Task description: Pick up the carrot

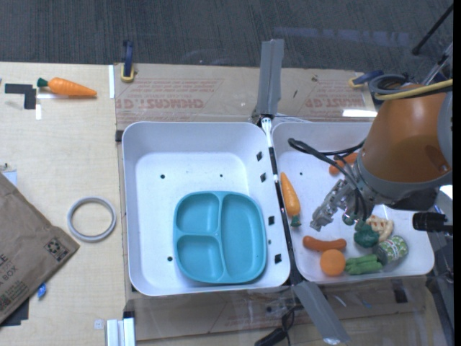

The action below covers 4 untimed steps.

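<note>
An orange carrot [289, 194] with a green tip lies along the left wall of the right bin [311, 267], pointing up and down the view. My gripper [328, 211] hangs inside the same bin, a short way to the right of the carrot and slightly lower, its fingers [323, 215] slanting down to the left. Nothing is held between them. A second carrot [66, 87] lies on the bench at the far upper left, outside both bins.
Toy food crowds the right bin's lower right: a sausage [324, 243], an orange ball [333, 262], green items [363, 265] and a small orange piece [336, 168]. The left bin holds a blue divided tray [220, 237]. A tape ring [91, 218] and a cardboard box [25, 254] sit at the left.
</note>
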Motion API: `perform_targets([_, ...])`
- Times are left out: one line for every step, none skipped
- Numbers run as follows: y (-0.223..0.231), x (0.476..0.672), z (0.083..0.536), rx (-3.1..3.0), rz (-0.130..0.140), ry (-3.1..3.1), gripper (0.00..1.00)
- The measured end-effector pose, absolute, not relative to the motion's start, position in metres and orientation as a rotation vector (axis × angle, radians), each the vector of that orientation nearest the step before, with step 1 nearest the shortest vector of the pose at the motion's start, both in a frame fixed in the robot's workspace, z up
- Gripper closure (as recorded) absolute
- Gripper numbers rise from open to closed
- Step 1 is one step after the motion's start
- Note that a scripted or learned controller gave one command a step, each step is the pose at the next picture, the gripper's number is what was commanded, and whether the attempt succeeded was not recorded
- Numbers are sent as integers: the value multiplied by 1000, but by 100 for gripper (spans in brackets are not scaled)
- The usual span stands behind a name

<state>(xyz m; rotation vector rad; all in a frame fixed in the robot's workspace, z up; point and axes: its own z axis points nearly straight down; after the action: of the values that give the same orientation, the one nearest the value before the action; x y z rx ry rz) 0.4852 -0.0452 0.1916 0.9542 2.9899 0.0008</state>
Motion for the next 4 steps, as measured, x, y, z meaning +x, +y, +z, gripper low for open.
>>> perform_targets([-45, 485, 192, 954, 1, 2990, 0])
perform_targets([-92, 478, 122, 624, 0, 3080, 0])
perform_targets([-154, 478, 91, 278, 1, 3129, 0])
perform_targets([-154, 479, 101, 284, 3, 3125, 100])
